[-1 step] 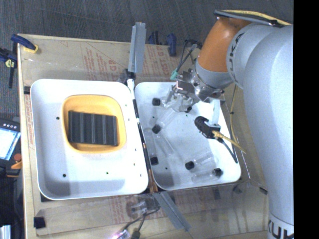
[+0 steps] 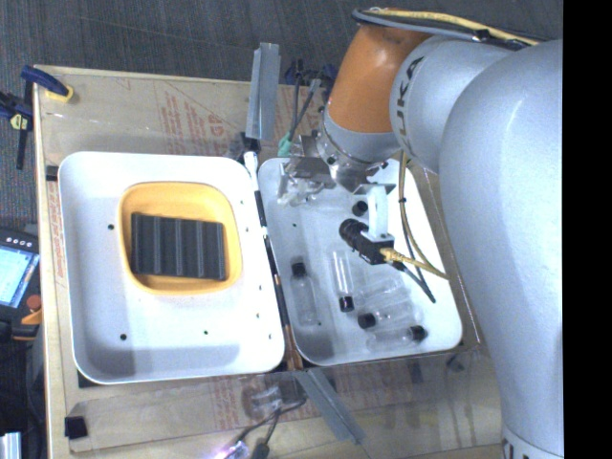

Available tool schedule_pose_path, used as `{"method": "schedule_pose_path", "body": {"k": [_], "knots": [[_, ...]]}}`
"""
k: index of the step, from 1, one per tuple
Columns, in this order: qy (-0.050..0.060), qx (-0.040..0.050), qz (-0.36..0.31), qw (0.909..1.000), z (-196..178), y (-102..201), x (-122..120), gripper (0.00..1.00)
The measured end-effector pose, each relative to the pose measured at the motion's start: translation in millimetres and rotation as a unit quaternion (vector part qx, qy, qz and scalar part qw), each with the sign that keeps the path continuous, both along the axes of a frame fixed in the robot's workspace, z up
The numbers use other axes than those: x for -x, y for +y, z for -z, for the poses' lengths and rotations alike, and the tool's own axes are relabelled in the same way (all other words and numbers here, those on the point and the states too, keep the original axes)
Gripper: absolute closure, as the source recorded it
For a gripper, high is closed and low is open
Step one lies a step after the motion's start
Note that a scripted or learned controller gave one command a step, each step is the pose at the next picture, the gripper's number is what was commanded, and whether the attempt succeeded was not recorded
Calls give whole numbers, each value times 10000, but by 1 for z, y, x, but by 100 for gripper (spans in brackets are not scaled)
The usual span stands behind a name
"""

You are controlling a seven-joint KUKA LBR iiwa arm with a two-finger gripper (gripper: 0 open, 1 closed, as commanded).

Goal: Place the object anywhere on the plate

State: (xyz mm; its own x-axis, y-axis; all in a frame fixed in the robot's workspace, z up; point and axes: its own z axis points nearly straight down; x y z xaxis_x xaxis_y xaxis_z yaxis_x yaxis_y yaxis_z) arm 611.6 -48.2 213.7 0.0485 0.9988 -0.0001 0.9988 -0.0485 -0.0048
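A yellow plate (image 2: 182,197) with a dark ribbed centre lies in the left white bin (image 2: 96,314). Several clear tubes with black caps lie in the right bin (image 2: 316,347): one (image 2: 299,273) near its left wall, one (image 2: 342,277) in the middle, and more (image 2: 387,318) at the front right. My gripper (image 2: 300,178) hangs over the far left corner of the right bin, below the orange wrist band (image 2: 368,79). It is well to the right of the plate and beyond the tubes. I see nothing held in it.
The grey arm (image 2: 497,208) covers the right side of the right bin. A black fitting with a yellow cable (image 2: 361,239) hangs over the bin's middle. A metal bracket (image 2: 263,94) stands behind the gap between the bins. The wooden bench (image 2: 143,103) surrounds both.
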Motion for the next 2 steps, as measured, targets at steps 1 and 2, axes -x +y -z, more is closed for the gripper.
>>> {"method": "schedule_pose_path", "body": {"k": [1,2], "knots": [[-24,2,-1168,9932,-46,21,9,100],[-23,2,-1795,9838,-34,35,-21,100]]}}
